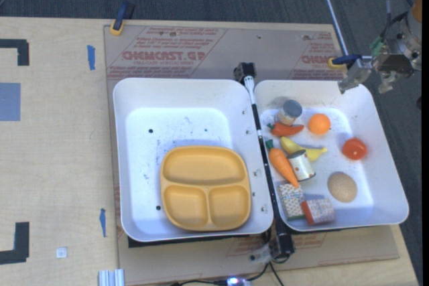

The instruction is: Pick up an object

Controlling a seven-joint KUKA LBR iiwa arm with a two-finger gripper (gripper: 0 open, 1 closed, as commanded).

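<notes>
At one o'clock of the right bin (385, 144), gripper (367, 79), fingers spread, empty; best descend squarely over the tomato (354, 148).

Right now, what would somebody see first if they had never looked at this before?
Probably the big yellow tray, sitting alone in the left bin. Next, the bright jumble in the right bin: an orange, a tomato, a carrot and a banana. The gripper hangs above that bin's far right corner.
</notes>
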